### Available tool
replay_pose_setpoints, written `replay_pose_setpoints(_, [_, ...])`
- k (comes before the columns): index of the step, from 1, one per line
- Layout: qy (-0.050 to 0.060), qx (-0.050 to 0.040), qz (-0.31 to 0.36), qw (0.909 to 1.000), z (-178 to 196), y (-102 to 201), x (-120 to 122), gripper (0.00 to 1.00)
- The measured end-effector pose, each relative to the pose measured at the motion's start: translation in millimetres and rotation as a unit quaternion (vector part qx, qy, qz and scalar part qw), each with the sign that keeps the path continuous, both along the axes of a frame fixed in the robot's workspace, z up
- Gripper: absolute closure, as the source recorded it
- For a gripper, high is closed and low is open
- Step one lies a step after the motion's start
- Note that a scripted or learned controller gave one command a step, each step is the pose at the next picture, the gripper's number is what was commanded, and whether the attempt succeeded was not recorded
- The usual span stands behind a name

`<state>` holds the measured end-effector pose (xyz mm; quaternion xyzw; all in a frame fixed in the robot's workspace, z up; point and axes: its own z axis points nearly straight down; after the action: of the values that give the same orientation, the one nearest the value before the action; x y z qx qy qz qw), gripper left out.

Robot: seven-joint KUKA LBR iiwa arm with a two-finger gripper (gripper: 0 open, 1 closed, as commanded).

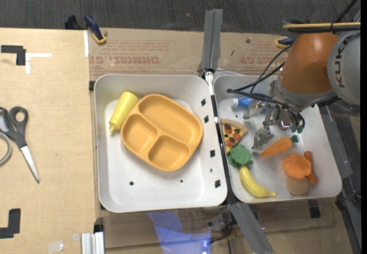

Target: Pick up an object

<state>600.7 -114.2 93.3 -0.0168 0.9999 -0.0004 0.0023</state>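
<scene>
At the far left of the frame you have scissors [20,135] on the bench, outside both bins. Moving right, the left bin [114,190] holds a yellow bottle [121,110] touching an orange divided plate [162,131]. Cross the divider and the right bin [324,190] gives you a pizza slice [231,132], a broccoli piece [241,156] and a banana [254,183] along its left side. The gripper [262,139] hangs at the bin's middle, tips low; you cannot tell from here whether its jaws are apart or together. The carrot [277,147] is your likely target: it lies just right of the tips, apparently touching them, its long axis running lower left to upper right. Expect a small shift right before closing. Furthest right sit an orange toy [298,165] and a tan block [297,186].
</scene>
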Motion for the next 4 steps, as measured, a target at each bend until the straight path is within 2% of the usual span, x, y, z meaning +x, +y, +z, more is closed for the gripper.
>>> replay_pose_setpoints(1, [0.001, 0.0006, -0.060, 0.9982, -1.3, -5.4, -91.7, 0.00])
replay_pose_setpoints(2, [-0.001, 0.0000, -0.059, 0.9983, 8.6, -4.9, -89.9, 1.00])
replay_pose_setpoints(3, [0.000, -0.0002, 0.114, 0.9935, 78.5, -45.5, -65.5, 1.00])
replay_pose_setpoints(4, [0.000, 0.0001, 0.114, 0.9935, 78.4, -45.3, -65.5, 0.00])
